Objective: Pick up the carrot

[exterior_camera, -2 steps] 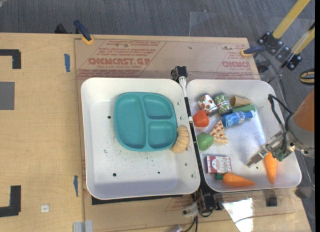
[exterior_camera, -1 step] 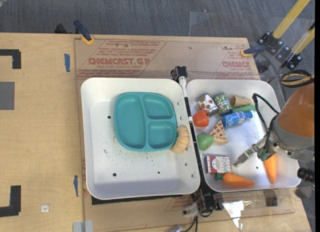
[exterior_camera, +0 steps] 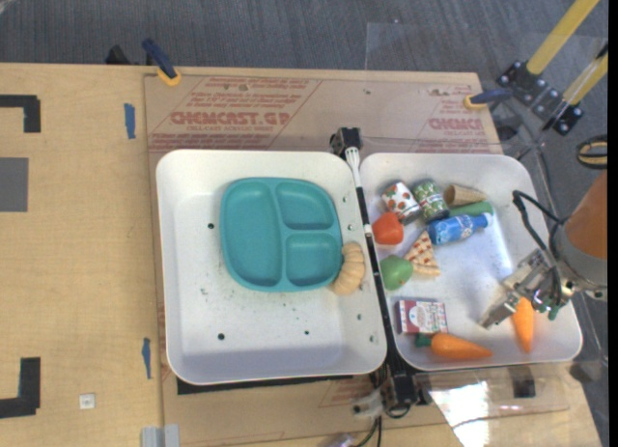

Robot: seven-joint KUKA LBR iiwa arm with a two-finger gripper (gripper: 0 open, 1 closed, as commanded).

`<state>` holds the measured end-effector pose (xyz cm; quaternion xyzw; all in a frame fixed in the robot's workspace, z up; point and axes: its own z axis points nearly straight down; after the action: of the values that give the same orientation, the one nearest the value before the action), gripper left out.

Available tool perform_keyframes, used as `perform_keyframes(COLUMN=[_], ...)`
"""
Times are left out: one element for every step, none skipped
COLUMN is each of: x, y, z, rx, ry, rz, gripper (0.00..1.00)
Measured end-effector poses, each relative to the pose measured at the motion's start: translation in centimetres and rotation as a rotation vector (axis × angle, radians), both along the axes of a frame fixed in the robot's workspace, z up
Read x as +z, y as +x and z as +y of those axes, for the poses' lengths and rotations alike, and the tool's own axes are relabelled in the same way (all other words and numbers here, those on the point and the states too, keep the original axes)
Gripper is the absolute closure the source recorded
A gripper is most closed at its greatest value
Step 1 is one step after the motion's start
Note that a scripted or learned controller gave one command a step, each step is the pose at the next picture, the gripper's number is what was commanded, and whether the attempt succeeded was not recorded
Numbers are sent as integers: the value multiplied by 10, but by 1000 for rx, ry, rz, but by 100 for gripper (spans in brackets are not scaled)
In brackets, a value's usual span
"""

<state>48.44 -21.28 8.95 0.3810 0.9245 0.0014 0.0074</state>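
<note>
Carrot (exterior_camera: 461, 346), right bin (exterior_camera: 555, 344) front edge, lying flat: toy, judged light, rigid, smooth; take across thick middle. Second carrot (exterior_camera: 523, 324) touches tool (exterior_camera: 526, 293); whether clenched or released, cannot tell.

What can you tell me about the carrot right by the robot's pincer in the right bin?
This carrot is a small orange toy, plastic-looking, with a bit of green at its top end. It stands nearly upright in the picture, tapering to a point at the bottom, near the right bin's front right corner. The pincer sits directly above it, at its green end; whether it actually grips the carrot cannot be told. A second carrot lies apart, to its left.
</note>
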Motion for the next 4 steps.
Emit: perform_keyframes(x=[13,48,102,100], y=[4,-3,-2,-4], z=[0,52,162,158], rx=[2,21,-2,-8], ry=[-4,3,6,3], rz=[-11,8,7,11], gripper=[100,100,100,0])
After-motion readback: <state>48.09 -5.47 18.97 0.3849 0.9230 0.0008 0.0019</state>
